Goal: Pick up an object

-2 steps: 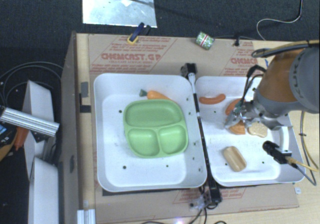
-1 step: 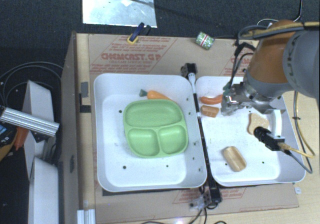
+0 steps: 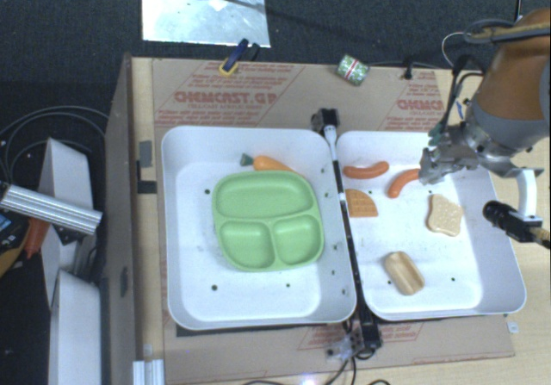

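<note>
My gripper (image 3: 431, 170) hangs low over the back of the right bin (image 3: 491, 288), coming in from the right. Its tip is right at the right end of a small orange sausage (image 3: 400, 183) lying at a slant. A longer red-orange sausage (image 3: 366, 170) lies just left of that. An orange wedge (image 3: 362, 204) sits by the bin's left wall. A pale bread slice (image 3: 445, 215) lies below the gripper, and a tan bread roll (image 3: 403, 272) lies nearer the front.
The left bin (image 3: 194, 288) holds a green divided plate (image 3: 267, 220) with a carrot (image 3: 269, 164) behind it. A black clamp (image 3: 327, 122) sits on the divider between the bins. A small green can (image 3: 352, 70) lies on the cardboard behind.
</note>
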`<state>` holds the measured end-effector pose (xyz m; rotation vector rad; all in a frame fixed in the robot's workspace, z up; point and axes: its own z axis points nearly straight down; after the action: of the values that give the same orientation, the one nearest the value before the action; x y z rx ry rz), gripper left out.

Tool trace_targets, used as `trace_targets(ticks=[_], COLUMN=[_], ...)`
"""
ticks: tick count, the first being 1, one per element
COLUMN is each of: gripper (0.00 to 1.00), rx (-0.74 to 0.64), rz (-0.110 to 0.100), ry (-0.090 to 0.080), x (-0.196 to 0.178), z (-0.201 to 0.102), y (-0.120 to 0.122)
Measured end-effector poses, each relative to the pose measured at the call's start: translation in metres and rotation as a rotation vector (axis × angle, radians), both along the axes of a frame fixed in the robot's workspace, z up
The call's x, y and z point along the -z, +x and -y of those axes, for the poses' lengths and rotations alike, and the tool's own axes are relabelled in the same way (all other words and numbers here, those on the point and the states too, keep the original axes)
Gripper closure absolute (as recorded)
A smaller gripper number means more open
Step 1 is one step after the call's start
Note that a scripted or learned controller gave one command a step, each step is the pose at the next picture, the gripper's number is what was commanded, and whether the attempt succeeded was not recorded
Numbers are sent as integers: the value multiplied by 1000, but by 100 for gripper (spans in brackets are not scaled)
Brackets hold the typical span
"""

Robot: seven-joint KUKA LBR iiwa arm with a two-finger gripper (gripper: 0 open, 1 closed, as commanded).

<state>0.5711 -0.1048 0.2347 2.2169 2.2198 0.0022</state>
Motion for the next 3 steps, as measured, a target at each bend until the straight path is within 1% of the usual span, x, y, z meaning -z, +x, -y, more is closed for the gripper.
trace_targets(ticks=[1, 2, 3], gripper=[0, 0, 0], rx=[-1, 0, 0], rz=[-1, -5, -3], ry=[1, 2, 2], x=[1, 68, 150], z=[-1, 15, 22], y=[0, -35, -69])
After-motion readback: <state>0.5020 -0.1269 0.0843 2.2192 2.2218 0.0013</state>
